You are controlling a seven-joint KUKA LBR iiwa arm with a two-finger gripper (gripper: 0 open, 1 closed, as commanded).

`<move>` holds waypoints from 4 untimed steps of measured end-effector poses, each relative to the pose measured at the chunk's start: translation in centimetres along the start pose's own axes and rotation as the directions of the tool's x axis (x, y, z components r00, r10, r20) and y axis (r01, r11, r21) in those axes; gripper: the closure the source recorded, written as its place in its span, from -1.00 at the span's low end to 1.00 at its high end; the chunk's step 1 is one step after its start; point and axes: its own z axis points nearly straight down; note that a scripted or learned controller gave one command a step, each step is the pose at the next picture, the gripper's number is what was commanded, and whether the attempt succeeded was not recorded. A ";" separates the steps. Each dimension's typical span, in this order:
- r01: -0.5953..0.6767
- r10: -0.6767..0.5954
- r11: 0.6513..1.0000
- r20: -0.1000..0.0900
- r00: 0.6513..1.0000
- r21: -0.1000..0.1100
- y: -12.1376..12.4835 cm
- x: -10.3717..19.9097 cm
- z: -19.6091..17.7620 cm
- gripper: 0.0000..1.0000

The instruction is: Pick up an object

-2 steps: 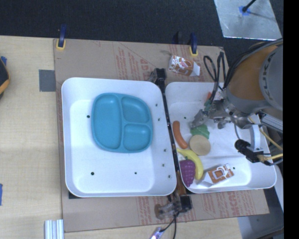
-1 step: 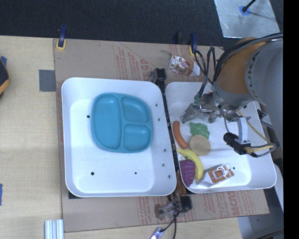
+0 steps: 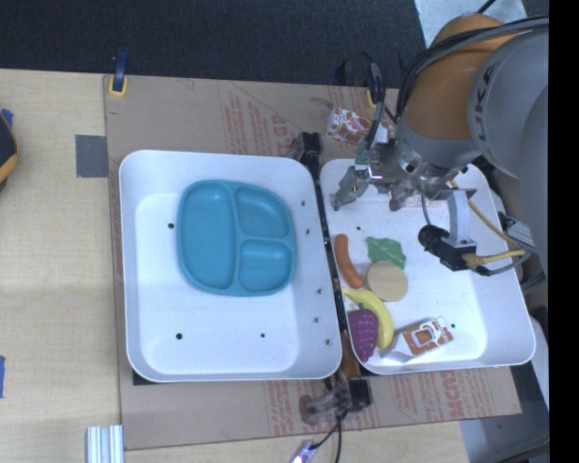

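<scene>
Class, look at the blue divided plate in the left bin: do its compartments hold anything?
Empty. All three compartments of the blue divided plate show bare blue surface; the toy foods lie in the right bin.

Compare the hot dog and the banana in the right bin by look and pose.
The hot dog is orange-red and nearly straight; the banana is yellow and curved. The hot dog lies farther up the view along the bin's left wall, while the banana lies below it, bending around the purple grapes. Both are elongated toy foods lying flat in the right bin, apart from the gripper.
</scene>
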 end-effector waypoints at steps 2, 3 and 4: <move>-0.001 0.001 1.000 0.001 1.000 0.003 -12.7 -5.2 -2.9 -1.00; 0.001 -0.001 1.000 0.003 1.000 0.004 -3.8 -7.0 6.9 -1.00; 0.003 -0.003 1.000 0.004 1.000 0.002 -1.5 -7.2 10.1 -1.00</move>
